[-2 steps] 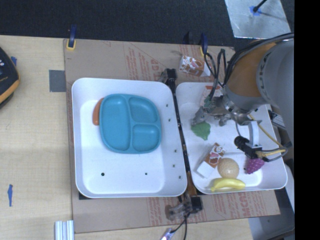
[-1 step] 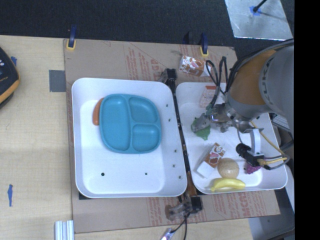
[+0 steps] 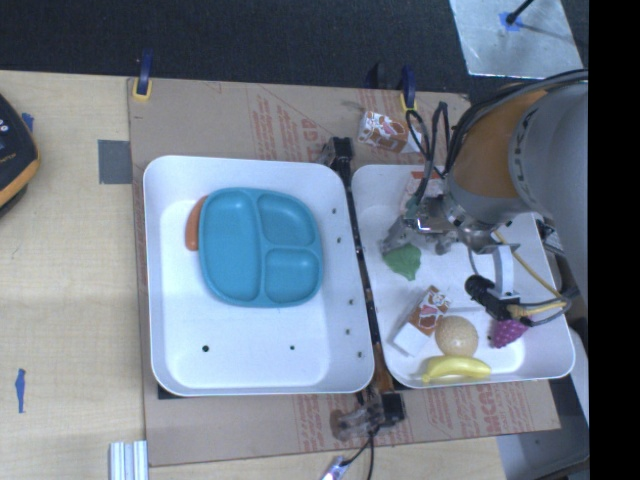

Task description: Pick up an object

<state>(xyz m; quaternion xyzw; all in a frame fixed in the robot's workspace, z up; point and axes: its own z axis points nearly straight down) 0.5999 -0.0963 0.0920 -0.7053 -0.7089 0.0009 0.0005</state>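
Progress: pick not yet made, as far as this view shows. Gripper (image 3: pixel 412 236) is down inside the right bin (image 3: pixel 560 366), its metal fingers reaching toward the bin's left side, with the green object (image 3: pixel 404 260) lying directly under and just beyond the tips. Nothing is seen raised off the bin floor.

Jaws: cannot tell whether they are spread or pressed together; wrist and cabling hide most of the mechanism and the tips blur into the white floor. Contact with the green object looks possible, but a grasp cannot be confirmed.

Other candidates, all farther from the jaws toward the bin's near edge: small carton (image 3: pixel 424 318), beige egg-shaped item (image 3: pixel 458 335), banana (image 3: pixel 456 369), purple grapes (image 3: pixel 506 332) beside the black cable end.

Left bin (image 3: pixel 170 268) holds a blue divided plate (image 3: pixel 262 246) with an orange item (image 3: pixel 192 226) tucked at its far-left rim, well apart from the jaws.

Remaining, by judgement: close on the green object, lift, verify it comes up.
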